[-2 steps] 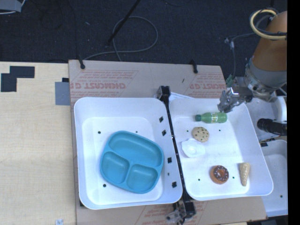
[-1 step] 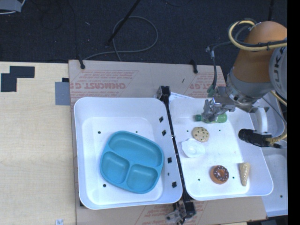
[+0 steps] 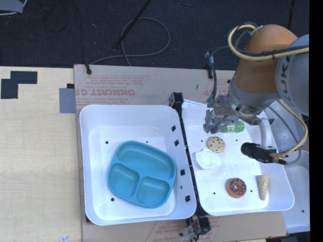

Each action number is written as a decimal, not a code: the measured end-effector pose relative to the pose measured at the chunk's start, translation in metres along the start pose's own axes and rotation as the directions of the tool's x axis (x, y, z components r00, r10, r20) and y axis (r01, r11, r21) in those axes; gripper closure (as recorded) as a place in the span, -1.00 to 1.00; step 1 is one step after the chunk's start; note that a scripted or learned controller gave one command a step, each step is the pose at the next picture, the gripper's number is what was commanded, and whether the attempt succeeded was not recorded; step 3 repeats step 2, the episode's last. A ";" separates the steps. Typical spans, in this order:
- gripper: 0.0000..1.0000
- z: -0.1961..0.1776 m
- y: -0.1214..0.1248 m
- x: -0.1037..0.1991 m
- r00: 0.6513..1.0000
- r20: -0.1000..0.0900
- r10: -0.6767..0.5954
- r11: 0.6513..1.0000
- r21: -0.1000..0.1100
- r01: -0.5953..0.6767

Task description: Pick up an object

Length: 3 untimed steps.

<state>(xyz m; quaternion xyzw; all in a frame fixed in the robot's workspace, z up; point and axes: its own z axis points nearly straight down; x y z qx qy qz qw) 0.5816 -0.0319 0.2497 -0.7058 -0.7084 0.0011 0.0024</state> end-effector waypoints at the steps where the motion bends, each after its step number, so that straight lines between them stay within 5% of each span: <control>1: 1.00 0.018 -0.015 0.046 1.000 0.001 0.000 1.000 0.002 0.000; 2: 1.00 0.015 -0.033 0.105 1.000 0.000 -0.001 1.000 0.001 0.001; 3: 1.00 0.015 -0.033 0.105 1.000 0.000 -0.001 1.000 0.001 0.001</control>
